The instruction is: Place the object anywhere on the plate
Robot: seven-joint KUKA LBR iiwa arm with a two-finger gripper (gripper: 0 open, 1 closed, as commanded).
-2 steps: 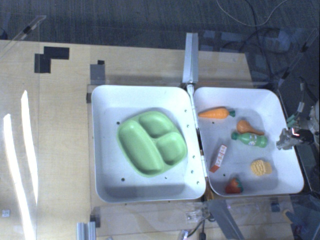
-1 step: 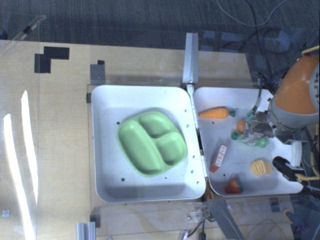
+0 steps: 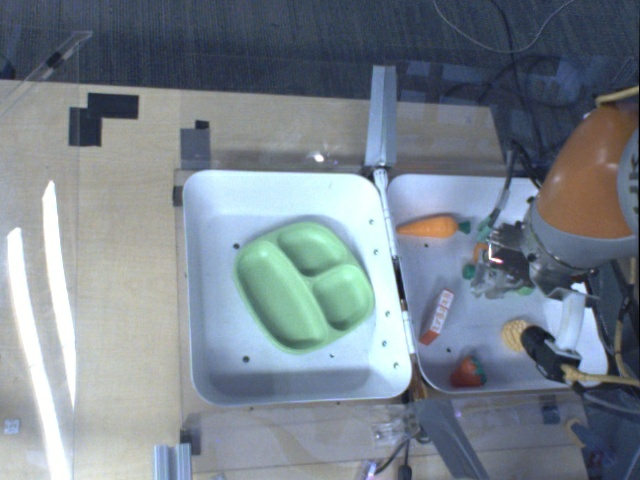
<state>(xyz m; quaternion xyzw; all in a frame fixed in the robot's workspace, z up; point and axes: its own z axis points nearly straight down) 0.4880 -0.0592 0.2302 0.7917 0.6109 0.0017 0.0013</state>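
Over in the right bin, our gripper hovers, grip state hard to tell; the carrot lies just up-left, lengthwise pointing toward the green plate.

Camera position: fixed above the bench; it looks down at a slant
Facing: toward the far edge, where dark carpet fills the top of the frame
Coverage: both white bins whole; left bin near centre; right bin toward the right side
Nearness: moderate; bench margin shows on the left
Arm entry: the arm reaches in from the right
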